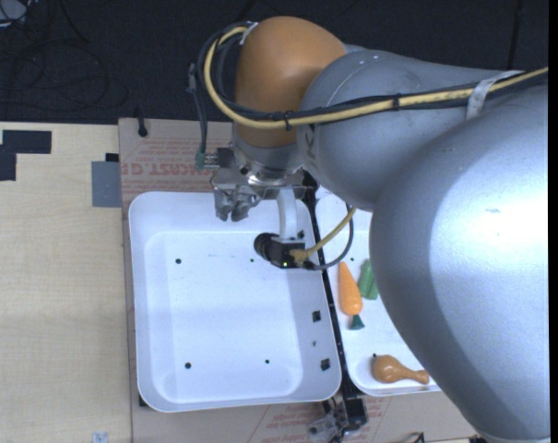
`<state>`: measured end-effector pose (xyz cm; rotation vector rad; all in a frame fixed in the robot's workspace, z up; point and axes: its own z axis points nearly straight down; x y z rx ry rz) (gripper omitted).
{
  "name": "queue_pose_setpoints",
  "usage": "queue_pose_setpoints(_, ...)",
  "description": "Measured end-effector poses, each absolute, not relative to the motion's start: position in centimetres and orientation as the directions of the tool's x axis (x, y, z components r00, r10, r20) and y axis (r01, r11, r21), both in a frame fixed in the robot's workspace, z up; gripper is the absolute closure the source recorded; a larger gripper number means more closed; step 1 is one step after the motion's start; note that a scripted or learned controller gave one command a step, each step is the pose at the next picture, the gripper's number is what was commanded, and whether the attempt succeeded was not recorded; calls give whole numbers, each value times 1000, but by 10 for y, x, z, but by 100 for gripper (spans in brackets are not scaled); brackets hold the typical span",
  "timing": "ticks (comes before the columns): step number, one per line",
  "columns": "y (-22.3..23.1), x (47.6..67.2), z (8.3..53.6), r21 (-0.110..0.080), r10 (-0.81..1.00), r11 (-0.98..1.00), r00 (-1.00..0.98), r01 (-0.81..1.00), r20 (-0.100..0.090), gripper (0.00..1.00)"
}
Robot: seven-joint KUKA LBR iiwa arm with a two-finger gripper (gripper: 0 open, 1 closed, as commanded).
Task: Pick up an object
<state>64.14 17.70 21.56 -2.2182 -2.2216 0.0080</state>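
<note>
Seemingly carrot [350, 291] right of end effector [232, 210]

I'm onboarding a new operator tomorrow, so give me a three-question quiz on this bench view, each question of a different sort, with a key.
1. True or false: the gripper hangs over the far edge of the left bin.
2. Multiple choice: which bin holds the orange carrot? A) the left bin B) the right bin C) neither, it lies on the bench
3. Fill in the blank: near the right bin's front edge lies a tan, ____-shaped toy.

Key: 1. true; 2. B; 3. pear (or gourd). The carrot lies beside a green object next to the divider between the bins.
</note>
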Motion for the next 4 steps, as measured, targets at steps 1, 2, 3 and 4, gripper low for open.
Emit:
queue_pose_setpoints(1, 177, 641, 225, -8, 1000, 5, -5, 1000, -3, 100)
queue_pose_setpoints(2, 223, 643, 236, 0, 1000, 4, -4, 1000, 1, 100)
queue_pose_setpoints(3, 244, 645, 348, 8, 1000, 3, -3, 1000, 4, 100)
queue_pose_setpoints(4, 244, 643, 349, -5, 1000, 9, -9, 1000, -4, 100)
